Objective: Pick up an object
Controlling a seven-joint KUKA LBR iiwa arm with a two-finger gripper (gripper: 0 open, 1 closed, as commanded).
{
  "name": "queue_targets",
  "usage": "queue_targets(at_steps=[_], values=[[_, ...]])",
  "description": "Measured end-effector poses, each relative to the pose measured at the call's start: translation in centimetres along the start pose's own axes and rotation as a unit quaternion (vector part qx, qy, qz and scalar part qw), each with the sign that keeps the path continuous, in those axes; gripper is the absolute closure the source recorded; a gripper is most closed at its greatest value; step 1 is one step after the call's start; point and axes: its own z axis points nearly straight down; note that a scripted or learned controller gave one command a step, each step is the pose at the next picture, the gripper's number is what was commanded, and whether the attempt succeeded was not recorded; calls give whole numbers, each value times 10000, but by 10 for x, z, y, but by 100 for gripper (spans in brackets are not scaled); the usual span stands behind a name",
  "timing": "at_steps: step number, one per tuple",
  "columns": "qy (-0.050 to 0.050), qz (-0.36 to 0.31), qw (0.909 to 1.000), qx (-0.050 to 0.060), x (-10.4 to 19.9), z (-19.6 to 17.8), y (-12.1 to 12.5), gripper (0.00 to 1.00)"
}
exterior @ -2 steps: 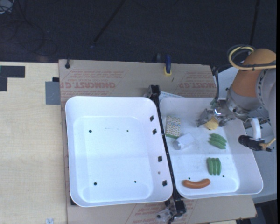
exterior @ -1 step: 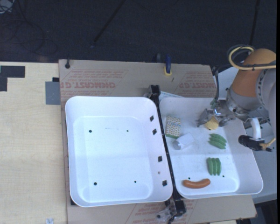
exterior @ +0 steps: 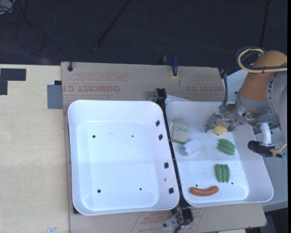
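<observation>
My gripper (exterior: 218, 124) hangs over the far part of the right bin (exterior: 254, 188), at the end of the grey arm with its orange band (exterior: 258, 84). A small pale yellow object (exterior: 221, 129) lies right at the gripper's tip, partly covered by it. Whether the gripper grips it cannot be made out. Also in this bin are a green pea pod (exterior: 226, 146), a second green pod (exterior: 222, 173), an orange-brown sausage (exterior: 204, 191), a patterned square packet (exterior: 180, 130) and a clear whitish piece (exterior: 190, 147).
The left bin (exterior: 77, 130) stands beside the right one, with a black divider rail (exterior: 167, 144) between them. Both bins rest on a cardboard sheet (exterior: 111, 84). A black-and-white fitting (exterior: 264, 147) sticks out at the right bin's far-right rim.
</observation>
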Motion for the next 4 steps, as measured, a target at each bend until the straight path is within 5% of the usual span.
queue_targets(at_steps=[1, 2, 3, 4], values=[[0, -22, 10000, 4, 1, 0, 0, 0], [-2, -37, 10000, 6, 2, -10, 1, 100], [24, 18, 10000, 25, 69, -11, -36, 100], [23, 22, 10000, 28, 119, -42, -109, 100]])
